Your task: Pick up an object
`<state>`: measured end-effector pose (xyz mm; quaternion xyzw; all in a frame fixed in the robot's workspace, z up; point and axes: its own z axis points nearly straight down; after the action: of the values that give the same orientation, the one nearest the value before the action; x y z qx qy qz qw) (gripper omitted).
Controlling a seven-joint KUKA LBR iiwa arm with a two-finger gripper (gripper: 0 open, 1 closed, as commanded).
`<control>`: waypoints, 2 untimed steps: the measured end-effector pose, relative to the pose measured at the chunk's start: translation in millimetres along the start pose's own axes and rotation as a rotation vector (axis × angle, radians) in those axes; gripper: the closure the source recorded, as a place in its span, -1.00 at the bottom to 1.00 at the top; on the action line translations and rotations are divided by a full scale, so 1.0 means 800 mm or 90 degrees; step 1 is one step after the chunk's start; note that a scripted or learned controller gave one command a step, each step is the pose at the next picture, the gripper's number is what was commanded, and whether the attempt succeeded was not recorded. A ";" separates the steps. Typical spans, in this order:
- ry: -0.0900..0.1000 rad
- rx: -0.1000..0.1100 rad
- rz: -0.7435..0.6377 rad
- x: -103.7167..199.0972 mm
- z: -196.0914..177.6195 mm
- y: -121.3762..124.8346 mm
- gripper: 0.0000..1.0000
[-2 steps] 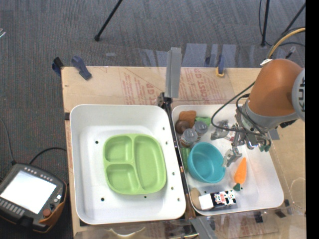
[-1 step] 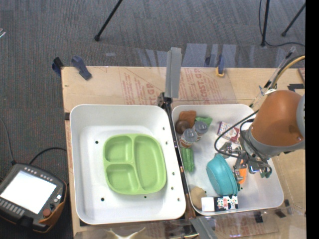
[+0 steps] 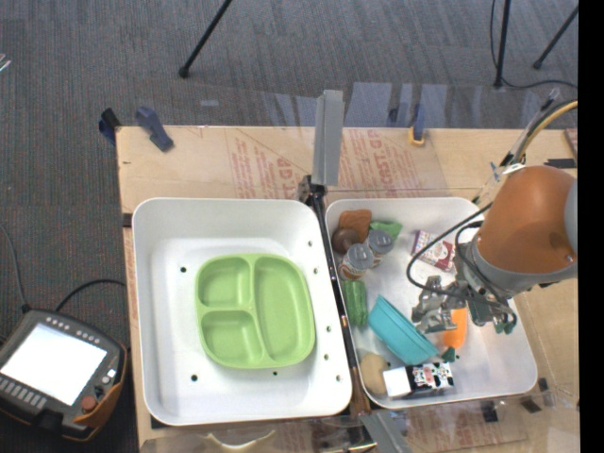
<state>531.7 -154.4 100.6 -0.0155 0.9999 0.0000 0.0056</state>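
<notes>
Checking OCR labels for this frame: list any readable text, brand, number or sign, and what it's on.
None can be read for certain.
Red print on the brown cardboard sheet under the bins: large letters, upside down and too blurred to quote.
Small red-and-white carton in the right bin: print too small.
Black-and-white patterned box: no legible text.
Handheld pendant's bright screen: washed out.

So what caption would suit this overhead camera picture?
Robot gripper hovering over cluttered right bin; green divided plate in left bin.
</notes>
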 end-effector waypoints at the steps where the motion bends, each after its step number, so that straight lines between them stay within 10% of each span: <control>1: 0.008 -0.002 0.027 -0.004 0.017 0.063 1.00; 2: 0.008 0.000 0.175 0.002 0.016 0.084 1.00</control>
<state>528.4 -87.1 87.7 0.1216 0.9926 0.0004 -0.0003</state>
